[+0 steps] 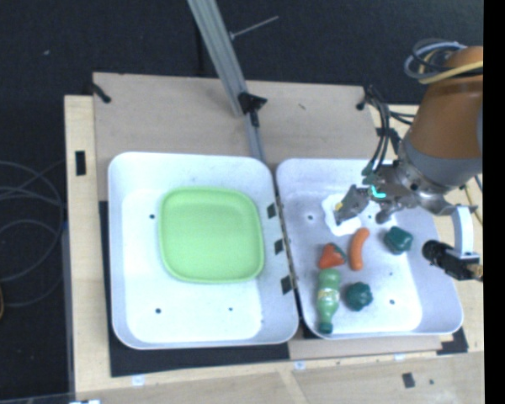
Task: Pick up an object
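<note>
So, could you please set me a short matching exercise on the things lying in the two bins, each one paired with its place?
Things:
1. green plate
2. green bottle
3. orange carrot-shaped piece
4. dark green block

Places:
A. right bin, near its front edge, close to the divider
B. right bin, towards its right side, below the arm's wrist
C. left bin, about its middle
D. right bin, about its middle, beside a small red piece

Pairs: 1-C, 2-A, 3-D, 4-B

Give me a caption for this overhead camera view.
Robot gripper poised above toys in the right bin; a green plate in the left bin.
</note>
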